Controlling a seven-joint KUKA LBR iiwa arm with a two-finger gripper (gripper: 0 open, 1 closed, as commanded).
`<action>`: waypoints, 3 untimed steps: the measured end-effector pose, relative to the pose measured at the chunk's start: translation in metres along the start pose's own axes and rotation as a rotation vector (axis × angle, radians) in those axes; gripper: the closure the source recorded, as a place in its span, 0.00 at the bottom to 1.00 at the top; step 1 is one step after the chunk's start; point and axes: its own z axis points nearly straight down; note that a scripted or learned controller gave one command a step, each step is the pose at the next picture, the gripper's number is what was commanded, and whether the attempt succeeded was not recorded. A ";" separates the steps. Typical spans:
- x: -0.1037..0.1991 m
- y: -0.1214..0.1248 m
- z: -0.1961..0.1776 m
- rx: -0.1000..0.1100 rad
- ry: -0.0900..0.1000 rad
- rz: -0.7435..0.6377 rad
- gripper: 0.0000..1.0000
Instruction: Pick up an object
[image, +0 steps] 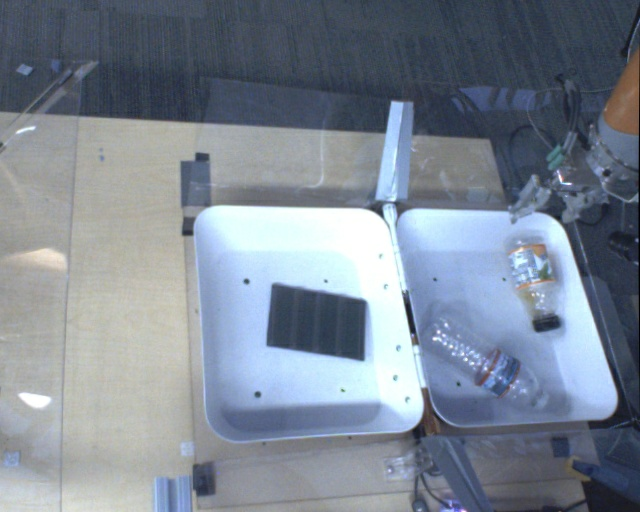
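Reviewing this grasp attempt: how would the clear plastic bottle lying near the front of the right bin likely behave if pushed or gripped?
The clear plastic bottle lies on its side, so a push would probably roll it across the right bin. It looks empty, so likely light. Its thin, crinkled walls may dent or slip under the fingers.

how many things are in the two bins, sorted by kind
Plastic bottles: 2, both in the right bin: one with a black cap and one clear, lying on its side
Dark ribbed mat: 1, flat in the left bin
Total: 3
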 end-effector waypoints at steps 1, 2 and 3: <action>-0.002 -0.040 0.023 0.000 0.000 -0.259 0.00; 0.015 -0.099 0.057 -0.001 0.000 -0.498 0.00; 0.046 -0.091 -0.022 -0.006 -0.004 -0.681 0.00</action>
